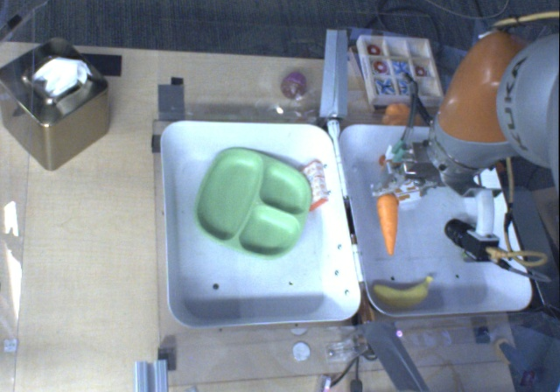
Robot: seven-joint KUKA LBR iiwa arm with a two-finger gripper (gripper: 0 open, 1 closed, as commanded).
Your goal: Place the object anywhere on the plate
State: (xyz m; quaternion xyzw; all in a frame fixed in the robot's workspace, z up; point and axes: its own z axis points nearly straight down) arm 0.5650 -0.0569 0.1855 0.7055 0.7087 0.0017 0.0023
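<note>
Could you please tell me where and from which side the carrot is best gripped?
Probably the carrot at its thick half, from above, closing across its width: it lies flat, tapering toward the banana, with bare bin floor on both sides.

Two white bins sit side by side on the pale desk. The left bin holds a small red-and-white packet near its right wall. The right bin holds a yellow banana against its near wall. At the desk's far left stands a gold box with crumpled white material inside. Behind the bins lie a small purple item and a patterned tile board.
</note>
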